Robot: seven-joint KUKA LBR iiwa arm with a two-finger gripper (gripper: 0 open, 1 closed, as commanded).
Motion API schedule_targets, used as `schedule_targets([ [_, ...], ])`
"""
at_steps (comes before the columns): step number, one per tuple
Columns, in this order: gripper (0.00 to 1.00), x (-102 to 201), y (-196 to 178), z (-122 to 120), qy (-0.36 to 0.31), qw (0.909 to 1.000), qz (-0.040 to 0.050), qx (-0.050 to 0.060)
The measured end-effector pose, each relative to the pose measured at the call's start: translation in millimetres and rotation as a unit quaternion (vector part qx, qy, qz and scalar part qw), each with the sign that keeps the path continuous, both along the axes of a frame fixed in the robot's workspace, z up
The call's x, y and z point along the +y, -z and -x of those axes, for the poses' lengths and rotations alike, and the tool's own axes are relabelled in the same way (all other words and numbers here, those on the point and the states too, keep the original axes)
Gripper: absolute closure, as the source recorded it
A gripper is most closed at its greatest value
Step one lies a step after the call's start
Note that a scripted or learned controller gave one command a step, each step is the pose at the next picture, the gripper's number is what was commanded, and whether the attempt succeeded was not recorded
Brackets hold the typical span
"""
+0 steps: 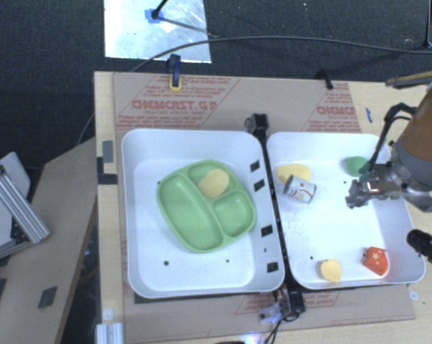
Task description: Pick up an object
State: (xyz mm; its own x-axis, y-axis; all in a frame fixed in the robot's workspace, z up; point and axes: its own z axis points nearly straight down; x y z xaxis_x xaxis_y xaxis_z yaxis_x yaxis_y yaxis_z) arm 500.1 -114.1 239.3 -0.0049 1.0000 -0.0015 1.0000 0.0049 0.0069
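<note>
In the right bin lie a yellow piece, a small tin can on its side, a green object, a small yellow object and a red strawberry-like object. My gripper hangs over the right part of this bin, just below the green object and well right of the can. Nothing shows between its fingers.
The left bin bears a green divided plate with a yellow piece in its upper compartment. A black divider with clips runs between the bins. The arm's body crowds the right side.
</note>
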Motion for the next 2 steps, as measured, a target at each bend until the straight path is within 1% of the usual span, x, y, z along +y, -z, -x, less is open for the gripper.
schedule_targets([
  [1,1.00,46,8,-14,-0.001,1.0000,-0.0008,0.002],
  [2,1.00,97,-2,-39,-0.002,1.0000,-0.0014,0.001],
])
